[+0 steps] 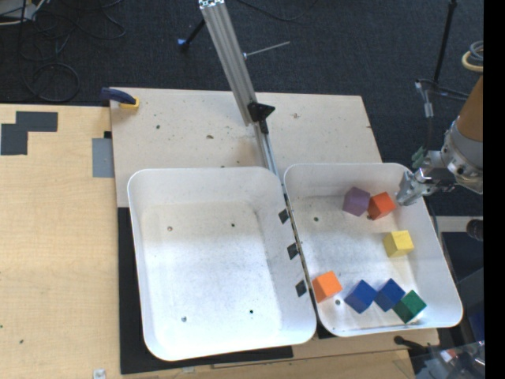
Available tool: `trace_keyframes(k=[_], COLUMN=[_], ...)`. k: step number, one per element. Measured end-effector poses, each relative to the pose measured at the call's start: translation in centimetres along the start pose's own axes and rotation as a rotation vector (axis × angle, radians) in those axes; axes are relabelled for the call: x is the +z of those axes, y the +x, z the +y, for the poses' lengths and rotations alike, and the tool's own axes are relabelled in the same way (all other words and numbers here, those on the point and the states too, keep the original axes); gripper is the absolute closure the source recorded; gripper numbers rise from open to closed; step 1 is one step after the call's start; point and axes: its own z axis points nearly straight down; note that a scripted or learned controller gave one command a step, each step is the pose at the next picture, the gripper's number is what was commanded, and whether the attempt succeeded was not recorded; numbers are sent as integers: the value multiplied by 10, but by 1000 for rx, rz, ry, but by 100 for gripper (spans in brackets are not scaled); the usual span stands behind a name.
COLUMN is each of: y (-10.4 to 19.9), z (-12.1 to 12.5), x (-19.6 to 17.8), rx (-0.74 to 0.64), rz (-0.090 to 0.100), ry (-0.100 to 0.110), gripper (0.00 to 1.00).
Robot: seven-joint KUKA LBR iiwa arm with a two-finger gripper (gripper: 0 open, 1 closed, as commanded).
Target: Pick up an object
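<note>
The arm's metal 2-finger tool (410, 188) hangs over the upper right rim of the right shallow white plastic bin (442, 251), just beside a small red-orange cube (381, 205); whether it is spread or closed cannot be told, and nothing shows between its tips. A purple cube (356, 201) touches the red-orange one. In the same bin lie a yellow cube (398, 242), an orange cube (326, 285), 2 blue cubes (360, 296) and a green cube (410, 305). The left white bin (150, 251) sits beside it on the tabletop (181, 125).
</note>
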Motion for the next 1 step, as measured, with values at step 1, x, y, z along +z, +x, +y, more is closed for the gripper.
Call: trace_keyframes(k=[1], y=[59], z=[6], x=[8], rx=[-5], rz=[3], ry=[4], gripper=[100])
